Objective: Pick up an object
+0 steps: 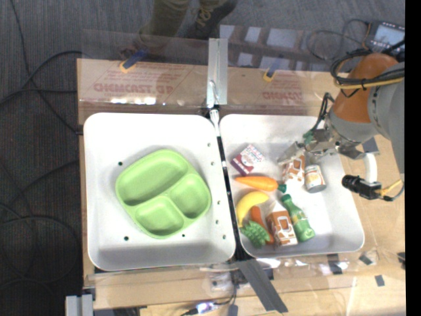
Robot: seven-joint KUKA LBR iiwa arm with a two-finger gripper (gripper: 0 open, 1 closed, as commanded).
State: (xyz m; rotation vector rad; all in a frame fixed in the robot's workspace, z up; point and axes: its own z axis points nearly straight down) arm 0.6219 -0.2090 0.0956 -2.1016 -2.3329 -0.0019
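Your tool hangs over the upper middle of the right bin, reaching in from the side where the orange-banded arm enters. I cannot tell how the tool is set, because its tip blurs into the clutter under it.

Take the small carton as your landmark. It lies just below the tool's tip and looks to be the nearest candidate, with the small can just to its right. Both sit on the arm's side of the pile. The carrot lies to the carton's left, its long axis running across the bin, and the pink packet is above that carrot. The banana, the green bottle and the brown box are below the carton, toward the near rim.

So the coming move turns on a short drop: the carton is almost straight under the tool, slightly toward the near rim. The green tray sits in the left bin, well apart from the carton.
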